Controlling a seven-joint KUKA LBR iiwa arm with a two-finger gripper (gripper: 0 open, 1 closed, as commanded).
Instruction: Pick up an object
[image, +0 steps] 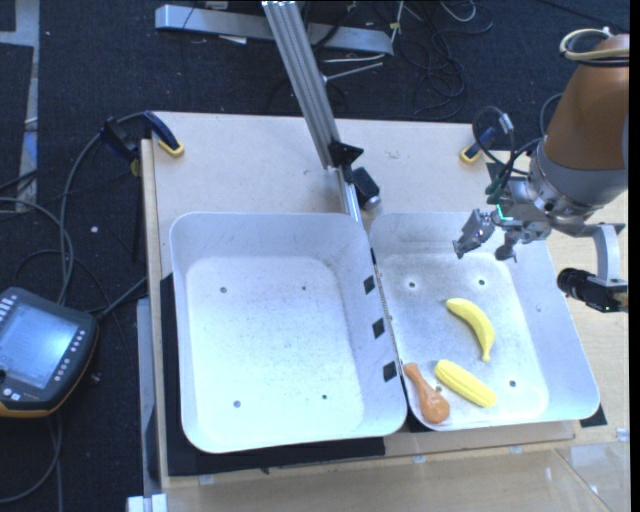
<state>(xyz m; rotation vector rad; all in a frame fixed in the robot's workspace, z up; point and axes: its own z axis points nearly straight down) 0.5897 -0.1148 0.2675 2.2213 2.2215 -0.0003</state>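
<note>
A yellow banana (473, 323) lies in the middle of the right bin (430, 250). Near that bin's front edge rests a second yellow piece (465, 384), shaped like a corn cob, and an orange carrot-like toy (427, 394) lies just left of it. My gripper (487, 241) hangs over the bin's far right part, above and behind the banana. Its two fingers are spread apart with nothing between them.
The left bin (200, 300) sits beside the right one, with a ridge bearing black clips (380, 325) between them. A slanted metal rail (310, 90) crosses the back of the bench. Clamps (165, 145) mark the bench's far corners. A pendant (40, 350) lies at the left.
</note>
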